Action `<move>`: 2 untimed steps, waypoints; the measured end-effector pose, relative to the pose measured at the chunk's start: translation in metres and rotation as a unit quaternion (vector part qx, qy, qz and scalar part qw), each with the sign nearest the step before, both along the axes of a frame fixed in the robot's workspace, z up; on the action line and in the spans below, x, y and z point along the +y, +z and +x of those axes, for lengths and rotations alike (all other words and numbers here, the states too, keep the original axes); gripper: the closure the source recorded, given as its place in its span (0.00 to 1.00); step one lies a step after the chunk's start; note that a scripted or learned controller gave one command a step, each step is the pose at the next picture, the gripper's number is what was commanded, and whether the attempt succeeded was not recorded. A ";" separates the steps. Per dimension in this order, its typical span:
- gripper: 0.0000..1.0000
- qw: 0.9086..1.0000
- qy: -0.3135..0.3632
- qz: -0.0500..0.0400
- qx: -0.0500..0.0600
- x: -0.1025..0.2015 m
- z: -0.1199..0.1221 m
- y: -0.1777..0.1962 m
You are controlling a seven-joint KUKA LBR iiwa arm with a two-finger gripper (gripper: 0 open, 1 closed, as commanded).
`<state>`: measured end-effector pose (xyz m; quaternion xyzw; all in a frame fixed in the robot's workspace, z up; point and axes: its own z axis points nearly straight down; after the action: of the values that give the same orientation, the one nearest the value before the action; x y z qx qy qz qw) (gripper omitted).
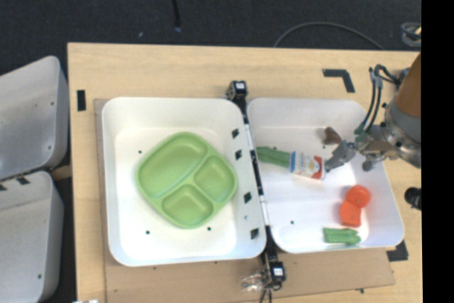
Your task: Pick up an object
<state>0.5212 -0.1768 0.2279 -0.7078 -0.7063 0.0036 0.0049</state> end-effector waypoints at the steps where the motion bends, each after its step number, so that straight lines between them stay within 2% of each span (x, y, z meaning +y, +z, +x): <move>1: 0.00 1.000 0.002 -0.001 -0.006 0.000 0.003 0.007; 2: 0.00 1.000 0.001 -0.001 -0.004 -0.006 -0.001 -0.054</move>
<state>0.5198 -0.1830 0.1738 -0.7074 -0.7068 0.0015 0.0011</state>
